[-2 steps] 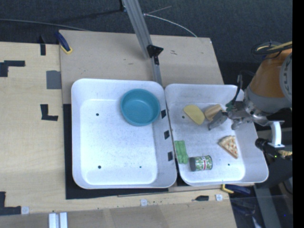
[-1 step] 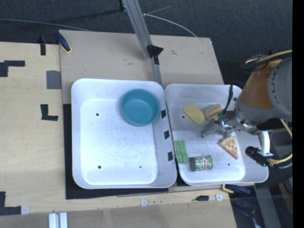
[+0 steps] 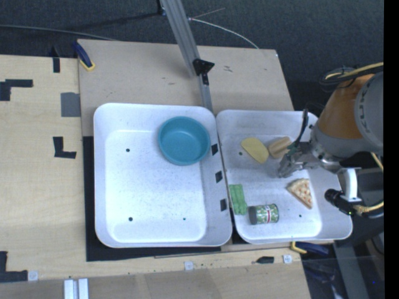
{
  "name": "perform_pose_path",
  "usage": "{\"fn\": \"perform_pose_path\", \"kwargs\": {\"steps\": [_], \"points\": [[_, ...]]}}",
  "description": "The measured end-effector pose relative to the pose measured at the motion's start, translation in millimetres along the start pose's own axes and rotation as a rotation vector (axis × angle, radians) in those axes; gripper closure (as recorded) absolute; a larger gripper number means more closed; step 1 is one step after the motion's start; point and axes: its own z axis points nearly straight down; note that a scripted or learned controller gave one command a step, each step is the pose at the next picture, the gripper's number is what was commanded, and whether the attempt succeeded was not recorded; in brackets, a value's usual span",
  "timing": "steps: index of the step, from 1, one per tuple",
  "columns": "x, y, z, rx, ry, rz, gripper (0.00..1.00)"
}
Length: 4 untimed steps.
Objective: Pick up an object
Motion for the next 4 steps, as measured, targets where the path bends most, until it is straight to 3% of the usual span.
{"fn": "perform_pose_path", "kwargs": {"steps": [3, 4], "points": [[2.1, -14.2, -142.0, -0.007, -0.002, 0.001, 1.0], [57.2, -19.9, -128.2, -0.001, 0.001, -0.002, 1.0]]}}
